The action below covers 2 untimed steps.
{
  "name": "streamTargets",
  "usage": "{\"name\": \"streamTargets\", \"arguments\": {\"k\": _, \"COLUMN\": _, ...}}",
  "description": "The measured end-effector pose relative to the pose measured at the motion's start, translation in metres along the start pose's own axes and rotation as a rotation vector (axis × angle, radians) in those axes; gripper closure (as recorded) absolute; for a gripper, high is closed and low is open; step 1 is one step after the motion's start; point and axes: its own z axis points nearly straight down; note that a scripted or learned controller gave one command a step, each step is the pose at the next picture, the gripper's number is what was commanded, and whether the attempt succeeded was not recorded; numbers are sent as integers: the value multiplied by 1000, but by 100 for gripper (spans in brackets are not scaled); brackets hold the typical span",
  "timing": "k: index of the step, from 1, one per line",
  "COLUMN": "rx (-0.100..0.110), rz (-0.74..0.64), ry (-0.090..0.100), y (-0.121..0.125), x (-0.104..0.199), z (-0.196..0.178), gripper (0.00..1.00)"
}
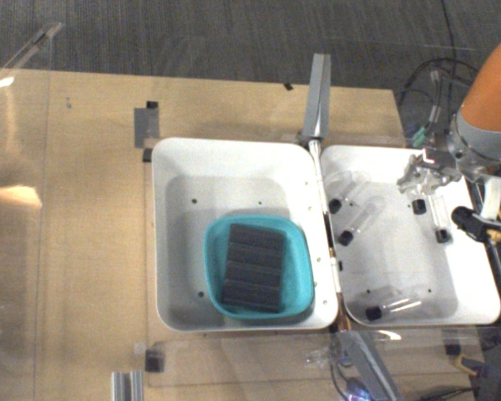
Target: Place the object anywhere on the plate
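Observation:
A teal plate (297,261) with rounded corners sits in the left bin (175,224). A dark grey ridged block (254,267) lies flat on the plate, roughly in its middle. My gripper (430,220) hangs over the upper right part of the right bin (476,307), far from the plate. Its two black-tipped fingers (441,235) stand apart, open, with nothing between them.
Three clear tubes with black caps lie in the right bin: two near its left wall (356,192) (361,221) and one near its front edge (394,305). A metal post (317,98) rises between the bins at the back. Cables run at the far right.

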Motion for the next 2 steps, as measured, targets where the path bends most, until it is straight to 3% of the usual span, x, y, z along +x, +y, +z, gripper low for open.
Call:
{"name": "streamTargets", "arguments": {"k": 1, "rx": 5, "rz": -62, "ry": 1, "y": -45, "x": 51, "z": 17, "gripper": 100}}
{"name": "streamTargets", "arguments": {"k": 2, "rx": 1, "rz": -198, "ry": 2, "y": -66, "x": 123, "z": -8, "gripper": 100}}
